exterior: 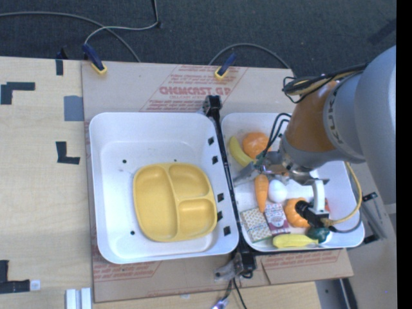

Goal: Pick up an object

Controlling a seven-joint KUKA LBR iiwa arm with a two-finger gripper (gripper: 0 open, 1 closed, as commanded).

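The right bin (353, 184) holds several toy foods. An orange fruit (254, 141) and a yellow banana (237, 152) lie at its far left. An orange carrot (261, 192) and a white egg (278, 190) sit in the middle. My gripper (259, 167) hangs low over the bin, between the orange fruit and the carrot, just right of the banana. The grey arm with its orange band (309, 124) covers the bin's far right part. I see no object in the gripper.
The left bin (109, 172) carries a yellow divided plate (175, 200). Near the right bin's front lie two small packets (256, 223), an orange piece (296, 213), a yellow piece (291, 241) and a green bit (319, 235). A black divider (219, 153) runs between the bins.
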